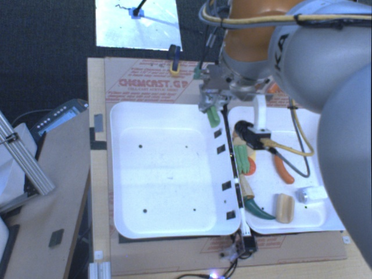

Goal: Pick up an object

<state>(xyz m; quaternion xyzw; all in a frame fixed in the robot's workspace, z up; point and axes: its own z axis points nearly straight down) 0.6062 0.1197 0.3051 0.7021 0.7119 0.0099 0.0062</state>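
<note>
My gripper [210, 106] hangs over the far end of the divider between the two white bins. A small elongated green object [213, 117] sticks out below its fingertips, gripped between them and lifted above the bin rim. In the right bin [302, 127] lie a red and green pepper-like piece [248, 164], an orange carrot [283, 169], a dark green pepper [256, 208], a tan block [283, 208] and a small white object [311, 195]. The arm's grey body hides the right bin's far right side.
The left bin [125, 173] lies to the gripper's left. Both bins rest on a cardboard sheet [148, 83]. A yellow and blue clamp [174, 60] stands behind the bins. A grey device [58, 116] sits off the bench to the left.
</note>
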